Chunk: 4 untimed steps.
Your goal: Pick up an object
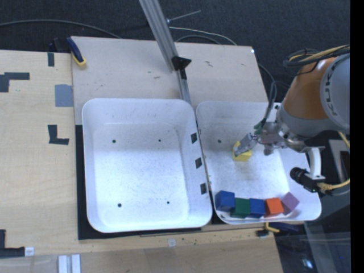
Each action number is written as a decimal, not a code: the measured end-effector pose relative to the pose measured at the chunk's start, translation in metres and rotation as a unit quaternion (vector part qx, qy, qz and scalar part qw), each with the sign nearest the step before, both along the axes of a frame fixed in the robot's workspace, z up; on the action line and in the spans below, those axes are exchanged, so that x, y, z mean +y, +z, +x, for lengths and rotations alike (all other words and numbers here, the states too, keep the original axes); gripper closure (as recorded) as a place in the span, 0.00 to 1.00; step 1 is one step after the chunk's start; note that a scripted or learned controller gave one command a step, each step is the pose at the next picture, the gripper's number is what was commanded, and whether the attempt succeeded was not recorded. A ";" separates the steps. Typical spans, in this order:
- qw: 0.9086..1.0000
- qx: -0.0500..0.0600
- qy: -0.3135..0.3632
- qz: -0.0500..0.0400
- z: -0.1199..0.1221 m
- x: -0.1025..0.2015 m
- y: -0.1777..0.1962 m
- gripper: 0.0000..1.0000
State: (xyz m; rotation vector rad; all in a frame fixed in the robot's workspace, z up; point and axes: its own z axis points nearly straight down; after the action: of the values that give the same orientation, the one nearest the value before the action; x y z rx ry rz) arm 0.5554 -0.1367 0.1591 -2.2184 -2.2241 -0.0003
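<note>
While the arm point(318, 104) reaches in from the right edge of the camera view, its gripper point(245, 147) sits low over the right bin point(227, 114), roughly mid-bin. Directly at the fingertips is a small yellow block point(243, 154); it touches or sits just under the tips. Can't tell from this angle if the block is actually between the fingers, or how wide they stand, as the metal blurs into the block. Block appears to be on or very near the bin floor.

Same bin, along the near wall: a row of blocks packed side by side. Left to right: blue cube point(225, 199), green block point(242, 207), second blue block point(256, 207), orange block point(274, 206), purple block point(290, 201). They touch or nearly touch each other and are well apart from the yellow one.

Left bin point(94, 152): white, speckled floor with a few dark dots, black tabs on the wall it shares with the right bin.

Bench: pale wood with grey and dark tape marks at left. A blue and yellow tool point(76, 52) lies near the far left corner of the board. A slanted aluminium rail point(159, 24) comes down from the top and ends at the gap between the bins. Thin cables trail across the dark floor behind.
</note>
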 end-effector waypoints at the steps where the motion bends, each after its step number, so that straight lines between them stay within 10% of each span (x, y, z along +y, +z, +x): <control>1: 1.000 0.002 0.000 -0.001 0.023 0.009 -0.071 0.00; 2: 1.000 0.002 0.000 0.000 0.023 0.009 -0.058 1.00; 3: 1.000 -0.002 0.003 0.002 -0.010 0.092 0.037 1.00; 4: 1.000 -0.001 0.000 -0.001 0.018 0.080 0.061 1.00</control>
State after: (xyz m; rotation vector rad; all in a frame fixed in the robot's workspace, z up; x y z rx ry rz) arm 0.5735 -0.0569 0.2198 -2.2192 -2.2261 -0.0007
